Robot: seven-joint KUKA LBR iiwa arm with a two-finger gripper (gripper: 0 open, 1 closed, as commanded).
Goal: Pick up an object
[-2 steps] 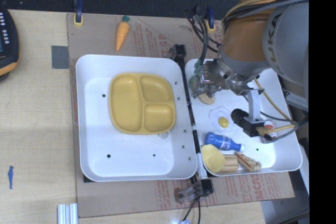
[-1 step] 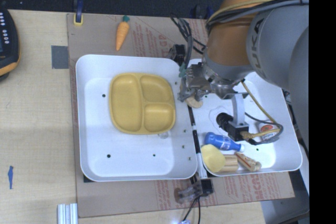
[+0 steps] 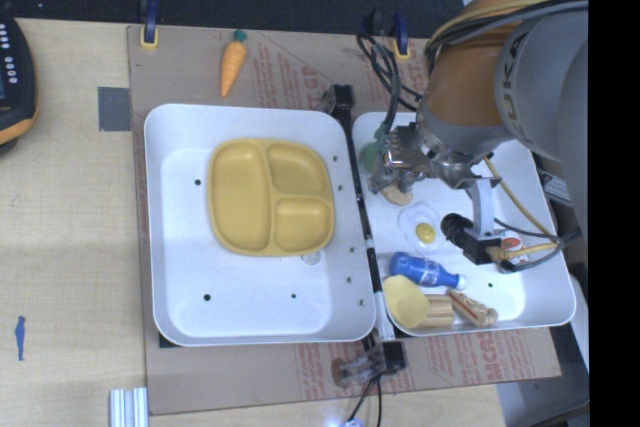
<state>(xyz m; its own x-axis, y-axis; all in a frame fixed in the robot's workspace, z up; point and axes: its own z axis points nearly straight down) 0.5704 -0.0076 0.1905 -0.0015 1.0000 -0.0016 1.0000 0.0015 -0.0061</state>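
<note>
The grey arm (image 3: 520, 85) with its orange band comes in from the right and bends down over the right bin (image 3: 545, 300). Both bins are shallow, smooth white plastic with rounded corners, lying side by side on a brown cardboard sheet (image 3: 300, 65) printed with faint red lettering too blurred to read. The left bin (image 3: 180, 305) holds a yellow divided plate (image 3: 270, 195), matte, with three compartments (one long, two small).

The gripper (image 3: 398, 177) hangs low over the upper left part of the right bin; whether its metal fingers are apart or together cannot be told from this angle, and nothing shows between them.

The things to pick lie in the right bin, below the gripper: a blue bottle (image 3: 424, 269) lying on its side with a white label that cannot be read, a pale yellow round piece (image 3: 403, 301) touching a tan, loaf-like item (image 3: 440, 312), and a flat toy fried egg (image 3: 423, 230) with a yellow yolk.

Outside the bins, a toy carrot (image 3: 232, 65) rests on the cardboard above the left bin.
</note>
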